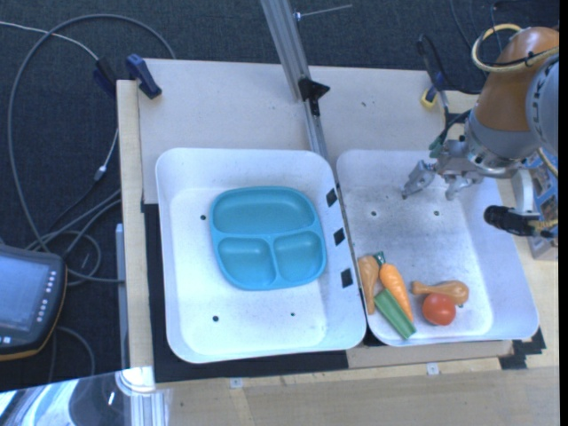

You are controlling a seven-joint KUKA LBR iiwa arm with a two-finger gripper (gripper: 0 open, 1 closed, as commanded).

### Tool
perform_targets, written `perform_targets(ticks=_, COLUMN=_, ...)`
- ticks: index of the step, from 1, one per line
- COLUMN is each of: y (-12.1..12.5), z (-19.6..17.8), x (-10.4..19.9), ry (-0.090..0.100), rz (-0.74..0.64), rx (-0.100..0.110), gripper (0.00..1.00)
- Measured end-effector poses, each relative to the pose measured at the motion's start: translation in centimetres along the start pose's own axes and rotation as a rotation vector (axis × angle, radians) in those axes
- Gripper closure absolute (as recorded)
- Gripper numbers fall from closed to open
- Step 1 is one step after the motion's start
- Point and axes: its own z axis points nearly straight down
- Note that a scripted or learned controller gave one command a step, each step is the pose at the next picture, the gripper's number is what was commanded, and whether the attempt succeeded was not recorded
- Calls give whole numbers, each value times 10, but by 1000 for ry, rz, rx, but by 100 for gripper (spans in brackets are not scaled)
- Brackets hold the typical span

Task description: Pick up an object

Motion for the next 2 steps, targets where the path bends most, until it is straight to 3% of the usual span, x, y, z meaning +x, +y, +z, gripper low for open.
perform_targets(ticks=1, y=2, z=-15, x=0, ry=-1, rz=-1, rx=-9, gripper=100)
perform_targets(ticks=2, y=1, z=-81, x=1, ry=-3, rz=-1, rx=-16, gripper=100)
